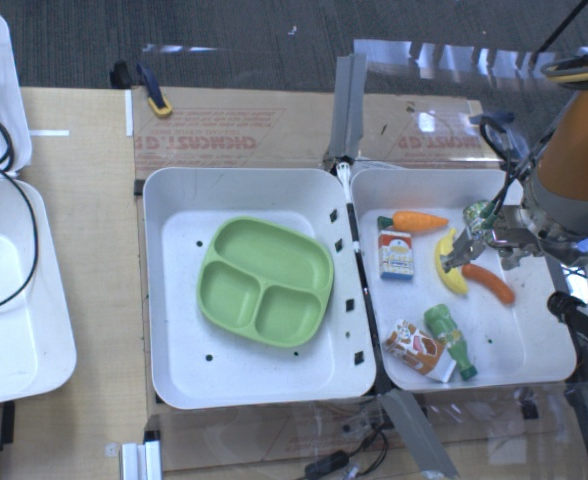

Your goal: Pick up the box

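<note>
- The desk (84,138) is light wood; at its far left lies a white tray (14,308) with a black cable (14,218) looping across it.
- The left bin (169,368) holds a green divided plate (265,281), lying flat near its middle.
- The right bin (544,363) holds the rest. Nearest the dividing wall is the box (397,255), small, white with a red top and blue print, lying flat and apart from its neighbours.
- Just behind the box lies a toy carrot (419,222). Toward the front edge, a brown-and-white carton (418,349) rests against a green bottle (449,340).
- Further right, a yellow banana (450,268) lies beside a red-orange sausage (489,281).
- The tool (474,243) hangs over the banana and sausage, well to the right of the box. Whether its fingers are apart or together I cannot tell; nothing is seen between them.
- Judgement: the task is at the approach step, with the box not yet touched. The carton could also pass for a box, but the small white one looks the easier target.
- The next move calls for travelling left, past the banana, centring over the box, then descending with fingers spread across its narrow sides.
</note>
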Robot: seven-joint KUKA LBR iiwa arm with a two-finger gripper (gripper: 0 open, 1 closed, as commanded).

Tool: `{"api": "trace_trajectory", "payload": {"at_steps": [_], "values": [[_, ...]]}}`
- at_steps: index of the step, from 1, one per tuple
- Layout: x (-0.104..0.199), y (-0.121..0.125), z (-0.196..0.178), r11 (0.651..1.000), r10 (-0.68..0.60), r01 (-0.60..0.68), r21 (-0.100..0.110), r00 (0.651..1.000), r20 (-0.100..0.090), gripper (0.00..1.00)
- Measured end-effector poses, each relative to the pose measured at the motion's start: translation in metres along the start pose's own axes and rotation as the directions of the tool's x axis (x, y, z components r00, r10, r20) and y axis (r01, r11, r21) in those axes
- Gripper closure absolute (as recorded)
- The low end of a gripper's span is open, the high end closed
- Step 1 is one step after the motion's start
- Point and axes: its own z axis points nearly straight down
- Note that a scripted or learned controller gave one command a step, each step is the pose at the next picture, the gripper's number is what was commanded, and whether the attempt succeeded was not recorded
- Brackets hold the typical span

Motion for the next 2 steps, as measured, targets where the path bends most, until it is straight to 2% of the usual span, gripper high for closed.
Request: {"api": "trace_trajectory", "payload": {"at_steps": [1, 2], "values": [[0.079, 0.019, 0.027, 1.000, -0.020, 0.020, 0.001, 1.000, 0.001, 0.00], [0.096, 0.070, 0.026, 1.000, 0.028, -0.028, -0.001, 1.000, 0.002, 0.00]]}}
